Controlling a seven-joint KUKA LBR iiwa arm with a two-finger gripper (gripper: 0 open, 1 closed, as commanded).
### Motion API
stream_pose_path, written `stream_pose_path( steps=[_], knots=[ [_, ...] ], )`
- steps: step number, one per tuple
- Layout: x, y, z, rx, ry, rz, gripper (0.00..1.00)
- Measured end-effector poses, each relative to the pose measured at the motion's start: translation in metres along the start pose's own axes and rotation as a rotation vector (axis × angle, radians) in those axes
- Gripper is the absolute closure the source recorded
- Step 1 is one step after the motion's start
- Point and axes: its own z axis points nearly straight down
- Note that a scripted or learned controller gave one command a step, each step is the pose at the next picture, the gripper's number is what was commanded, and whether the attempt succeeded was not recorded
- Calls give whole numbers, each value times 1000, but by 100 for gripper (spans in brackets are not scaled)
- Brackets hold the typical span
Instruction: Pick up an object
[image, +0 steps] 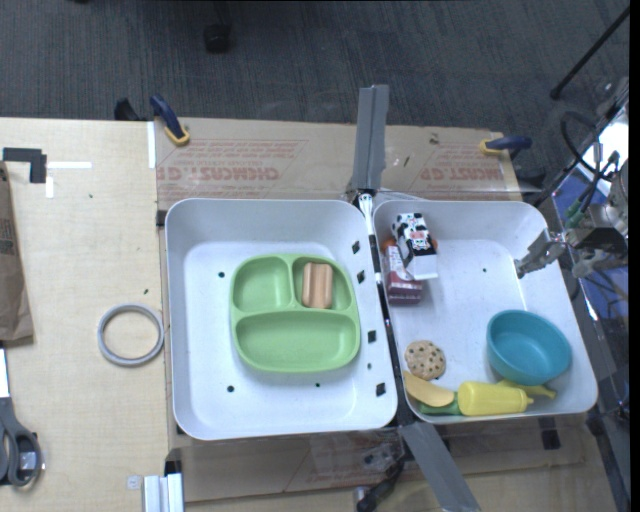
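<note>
Blue plastic marks the object closest to the tool: a blue bowl (528, 345) stands upright in the right bin (470, 250), close to its right wall. The gripper (531, 258) reaches in from the right and hangs over the same bin, near the right wall, a little toward the far side. Nothing is seen in its grasp, and whether it is released or clenched cannot be told at this size.

The relation that matters is simple. The bowl lies from the gripper toward the near edge of the bench, almost straight down in the camera view, and near to it. It is round, so it gives no long axis. A grasp would probably need to take its rim.

The other objects in this bin lie further left. A yellow bottle (492, 398) lies on its side along the near wall, just beside the bowl, with its long axis running left to right. A cookie (425, 358) lies flat to the left of the bowl. A black-and-white toy (412, 235) and a dark red packet (403, 280) are at the left wall, well apart from the gripper.

In the left bin (200, 300), a green divided plate (295, 335) holds a hot dog (317, 285) in its upper right compartment, the farthest reach.
</note>
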Motion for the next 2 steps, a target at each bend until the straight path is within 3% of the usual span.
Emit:
stream_pose_path(
  steps=[1,2],
  knots=[
    [38,-41,174,1,2,-528,0],
    [37,-39,165,-2,1,-523,100]
  ],
)
